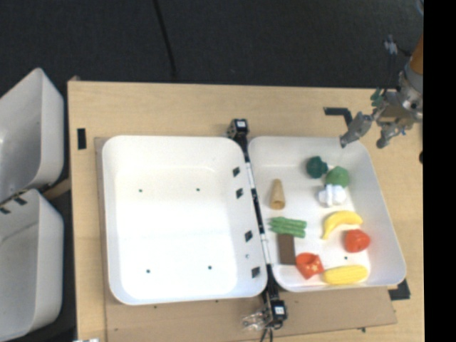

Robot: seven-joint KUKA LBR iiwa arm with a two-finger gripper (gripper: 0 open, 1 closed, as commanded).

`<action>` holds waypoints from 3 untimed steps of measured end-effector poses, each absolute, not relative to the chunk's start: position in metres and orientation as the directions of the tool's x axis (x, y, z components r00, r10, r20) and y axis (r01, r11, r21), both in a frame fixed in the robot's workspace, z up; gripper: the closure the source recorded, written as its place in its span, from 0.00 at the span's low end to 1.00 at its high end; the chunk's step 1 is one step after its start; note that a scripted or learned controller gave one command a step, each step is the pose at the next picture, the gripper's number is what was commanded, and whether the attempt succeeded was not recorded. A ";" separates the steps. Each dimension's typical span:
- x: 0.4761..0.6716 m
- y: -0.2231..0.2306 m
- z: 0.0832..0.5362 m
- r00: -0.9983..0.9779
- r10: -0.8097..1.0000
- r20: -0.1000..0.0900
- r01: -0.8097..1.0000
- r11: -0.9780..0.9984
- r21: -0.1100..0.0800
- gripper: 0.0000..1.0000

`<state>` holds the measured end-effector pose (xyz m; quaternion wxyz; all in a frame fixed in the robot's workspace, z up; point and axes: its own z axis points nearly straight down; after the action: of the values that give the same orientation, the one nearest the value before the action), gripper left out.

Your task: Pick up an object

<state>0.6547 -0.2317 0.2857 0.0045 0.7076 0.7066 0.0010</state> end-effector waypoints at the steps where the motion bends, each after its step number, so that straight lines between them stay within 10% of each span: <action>1: 0.654 -0.230 0.297 -0.006 1.000 -0.007 1.000 0.006 0.008 1.00; 3: 0.690 -0.186 0.398 -0.006 1.000 -0.004 1.000 0.006 0.009 1.00</action>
<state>0.6902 -0.1863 0.3980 0.0045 0.7050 0.7092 0.0020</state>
